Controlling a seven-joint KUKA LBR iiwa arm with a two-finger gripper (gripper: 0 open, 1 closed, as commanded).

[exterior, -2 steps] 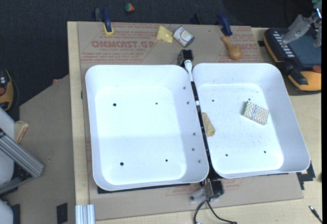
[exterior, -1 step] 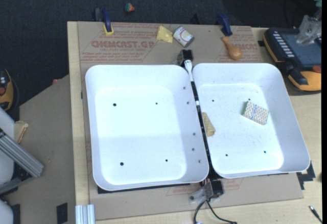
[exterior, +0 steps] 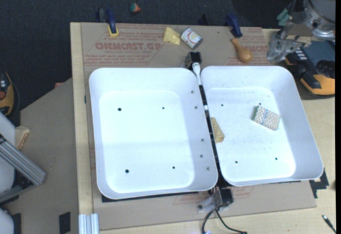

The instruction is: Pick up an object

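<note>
A small flat packet (exterior: pixel 266 118), pale with a fine checked or dotted print in greenish and tan tones, lies in the right bin (exterior: pixel 298 137), in its upper right part and apart from the walls. It is roughly rectangular and lies flat on the bin floor; its long axis runs on a slant from upper left to lower right. A tan scrap (exterior: pixel 217 129) lies at the left wall of the same bin, beside the seam with the left bin (exterior: pixel 106 137). The arm reaches in at the upper right corner, with its tool (exterior: pixel 281 48) hanging above the counter (exterior: pixel 160 46) just beyond the right bin's far rim, well apart from the packet; whether the tool is spread or closed cannot be made out, and nothing is seen in it
</note>
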